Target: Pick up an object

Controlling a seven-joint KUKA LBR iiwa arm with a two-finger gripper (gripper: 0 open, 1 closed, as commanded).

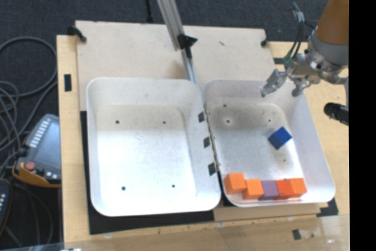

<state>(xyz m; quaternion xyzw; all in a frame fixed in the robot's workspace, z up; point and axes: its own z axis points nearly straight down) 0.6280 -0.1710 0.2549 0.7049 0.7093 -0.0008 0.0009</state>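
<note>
The jaws stand apart with nothing between them, the gripper (286,84) hanging over the far right corner of the right bin (314,144), about level with its rim. Taking that bin as the mark: the blue cube (280,137) lies alone toward its middle right, turned at an angle, nearer the camera than the gripper. Along the bin's near wall sits a row (267,187) of orange blocks with a purple one among them, packed touching.

The row looks the risky pick: the fingers would likely jam on neighbours or strike the near wall, with no gap to slip into. The cube could skid or twist if the fingers meet its corners. Around it the floor is open on every side. The left bin (94,144) lies beyond the shared edge.
</note>
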